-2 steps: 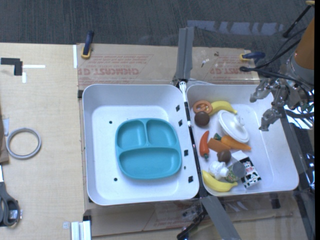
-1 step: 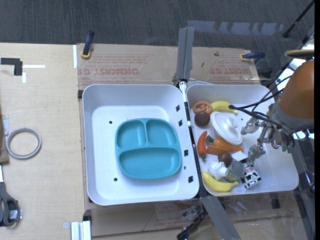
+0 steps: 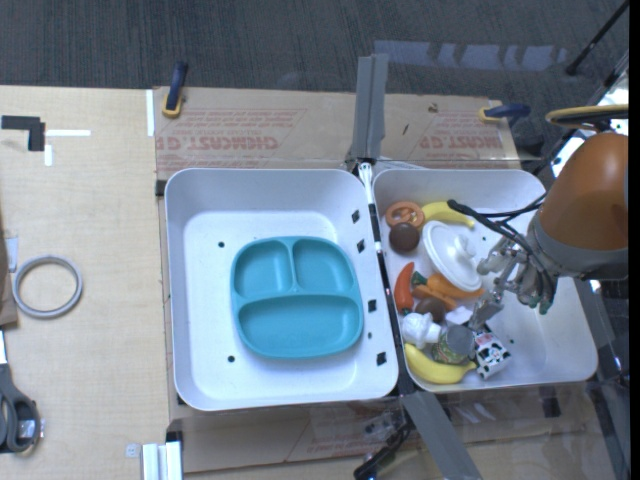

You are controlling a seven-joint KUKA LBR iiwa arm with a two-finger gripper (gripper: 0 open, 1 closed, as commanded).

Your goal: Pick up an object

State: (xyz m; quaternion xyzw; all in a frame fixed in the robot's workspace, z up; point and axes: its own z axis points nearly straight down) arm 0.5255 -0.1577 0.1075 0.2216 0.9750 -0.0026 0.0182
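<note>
My arm (image 3: 590, 208) comes in from the right over the right bin (image 3: 560, 353), and my tool (image 3: 492, 286) hangs low above the heap of toy food crowded against that bin's left wall. I cannot tell how my tool is set, since its metal parts blur into the clutter beneath, and nothing shows between them. The carrot (image 3: 445, 288) lies just left of my tool, an orange tapered piece with its long axis running left to right, the thick end toward my tool. Above it sits a white cup (image 3: 450, 251), round and glossy, tipped so its mouth faces up and to the right. A yellow banana (image 3: 447, 214) curves along the far side of the cup, its length running left to right. A second banana (image 3: 437, 366) lies at the near edge of the heap, long axis also left to right, bowed downward. A pretzel (image 3: 405, 212) and a dark brown ball (image 3: 404, 236) sit by the dividing wall, with a red pepper (image 3: 404, 288) standing lengthwise below them. A grey can (image 3: 456, 342) rests on the near banana, and a black-and-white spotted toy (image 3: 490, 356) lies just beside it. In the left bin (image 3: 190, 298) a teal plastic tray (image 3: 297, 296) with three compartments lies flat. A tape roll (image 3: 45, 286) rests on the counter (image 3: 80, 218) at far left.
</note>
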